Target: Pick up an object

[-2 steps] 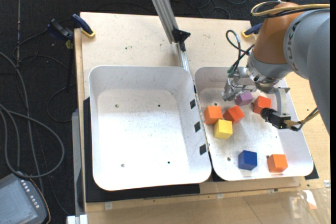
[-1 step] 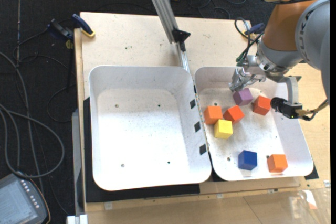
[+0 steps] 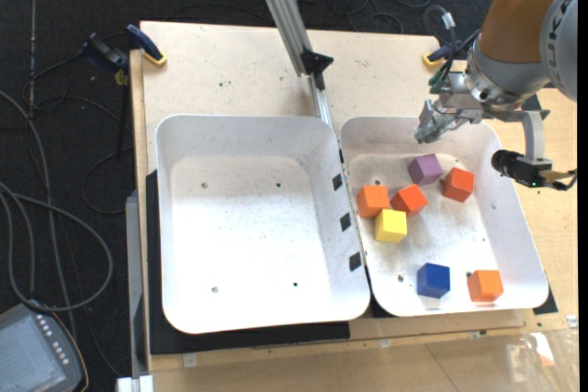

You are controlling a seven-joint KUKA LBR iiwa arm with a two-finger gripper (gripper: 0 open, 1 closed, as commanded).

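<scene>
A pale wooden bench stands on a dark floor strewn with black cables. Blue-and-yellow clamps grip its far corners, and a slanted metal rail descends to the junction of the two bins. The left bin is white and shallow, speckled with small dark marks. The right bin lies just beside it and contains seven blocks.

The arm, grey with an orange upper section, enters from the right. Its gripper hangs above the far edge of the right bin; whether the fingers are open or closed cannot be told, and nothing is seen between them.

The purple block lies nearest, just in front of the gripper. An orange-red block sits to its right. Two orange blocks and lie nearer the viewer, the left one touching a yellow block. Well apart, at the near edge of the bin, rest a blue block and a further orange block. All are small, matte, solid-coloured cubes.
</scene>
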